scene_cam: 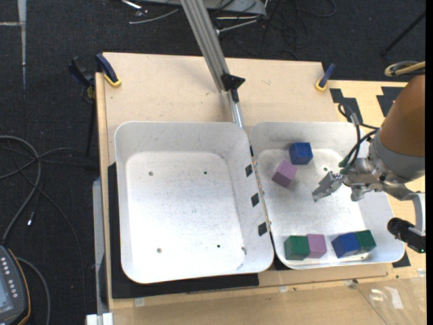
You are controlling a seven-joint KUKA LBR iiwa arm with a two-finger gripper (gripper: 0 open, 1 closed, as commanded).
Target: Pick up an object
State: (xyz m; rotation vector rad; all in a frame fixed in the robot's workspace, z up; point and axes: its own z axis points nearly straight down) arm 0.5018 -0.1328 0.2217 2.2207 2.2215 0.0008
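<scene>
The right bin [379, 212] holds several small cubes. A blue cube [301, 153] and a purple cube [285, 174] lie near its back left. Along its front edge sit a green cube [296, 247], a pink-purple cube [316, 245], a second blue cube [345, 244] and a second green cube [365, 240]. My gripper [339, 191] hangs over the middle of the right bin, to the right of the purple cube. Its fingers stand apart with only bin floor showing between them. It touches no cube.
The left bin [179, 202] lies beside the right one, sharing a raised divider [256, 195]. A metal pole [210, 42] slants in from the top to the bins' back edge. Clamps sit at the bench's far corners [108, 73].
</scene>
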